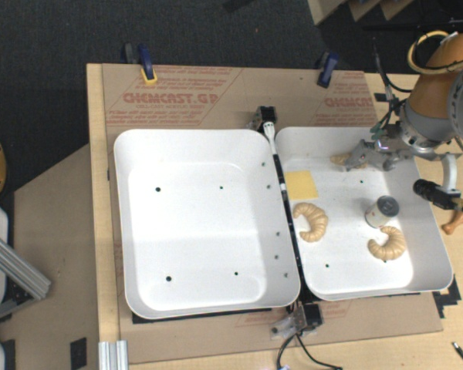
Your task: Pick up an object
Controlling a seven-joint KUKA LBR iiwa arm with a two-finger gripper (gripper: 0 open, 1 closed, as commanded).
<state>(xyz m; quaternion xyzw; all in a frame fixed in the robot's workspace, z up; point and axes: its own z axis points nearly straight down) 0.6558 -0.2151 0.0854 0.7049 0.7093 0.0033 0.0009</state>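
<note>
Gripper: I had the gripper [364, 154] low over the far end of the right bin [428, 262], with the arm coming in from the right; I could not tell how it was set from this camera.

Under the gripper: a small tan piece [339, 159] lay just at its left tip, touching or nearly so; I could not tell which, and I saw nothing held.

Nearest clear target: the grey round knob [385, 207] sat nearer the camera than the gripper, a short way down the bin.

Croissants: one croissant [312, 220] lay down and to the left, close to the divider, curled with its open side leftward; the second croissant [389, 244] lay further toward the near rim, its long axis slanting across the bin.

Yellow square: a flat yellow square [301, 183] lay left of the gripper by the divider.

Left bin: the left bin [139, 160] sat well apart from the gripper.

Writing: the brown board [100, 206] under the bins read "CHEMCAST GP" in red, repeated.
</note>
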